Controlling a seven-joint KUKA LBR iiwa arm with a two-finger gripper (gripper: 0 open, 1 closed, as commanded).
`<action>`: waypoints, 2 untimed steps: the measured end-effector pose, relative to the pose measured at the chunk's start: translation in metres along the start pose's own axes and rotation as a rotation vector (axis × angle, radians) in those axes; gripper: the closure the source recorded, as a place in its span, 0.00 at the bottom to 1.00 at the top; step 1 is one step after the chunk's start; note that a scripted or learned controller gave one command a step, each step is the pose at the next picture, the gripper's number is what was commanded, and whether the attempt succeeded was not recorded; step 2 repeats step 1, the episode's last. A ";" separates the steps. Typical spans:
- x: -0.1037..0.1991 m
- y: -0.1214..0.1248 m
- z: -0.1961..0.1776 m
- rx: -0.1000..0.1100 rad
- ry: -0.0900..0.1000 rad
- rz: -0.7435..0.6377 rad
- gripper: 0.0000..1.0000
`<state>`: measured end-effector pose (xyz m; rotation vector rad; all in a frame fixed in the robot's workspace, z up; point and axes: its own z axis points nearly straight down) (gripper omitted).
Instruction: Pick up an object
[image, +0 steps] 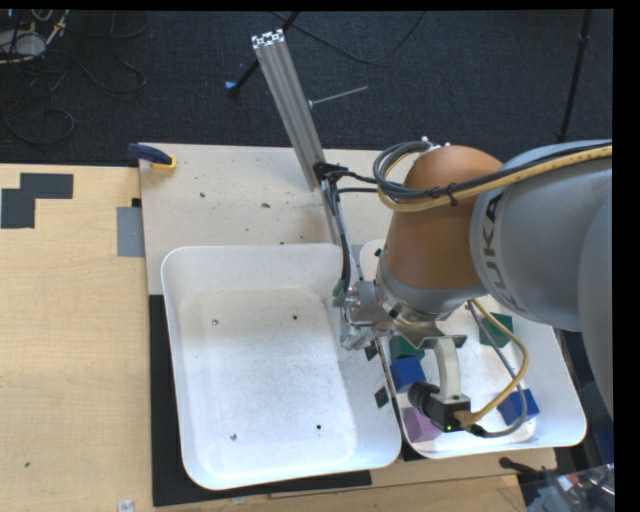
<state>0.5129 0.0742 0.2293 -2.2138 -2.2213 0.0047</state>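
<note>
The arm's orange band and wrist (440, 235) hang over the right bin (565, 425) and cover much of it. The gripper (400, 375) reaches down into that bin near its left wall, over a blue block (408, 372) and a green piece (405, 347). A purple piece (420, 422) lies near the bin's front, another blue block (520, 405) toward the right, and a dark green object (497, 330) behind it. The wrist hides what lies between the fingers.
The left bin (260, 370) sits beside the right one, sharing a middle edge. A slanted aluminium bar (292, 100) rises behind the bins. Cables (500, 400) loop from the wrist across the right bin. A small blue and yellow tool (152, 155) lies at the bench's back left.
</note>
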 end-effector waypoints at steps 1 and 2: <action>-0.003 0.001 0.000 -0.002 -0.001 0.008 0.00; -0.003 0.001 0.000 -0.002 -0.001 0.008 0.00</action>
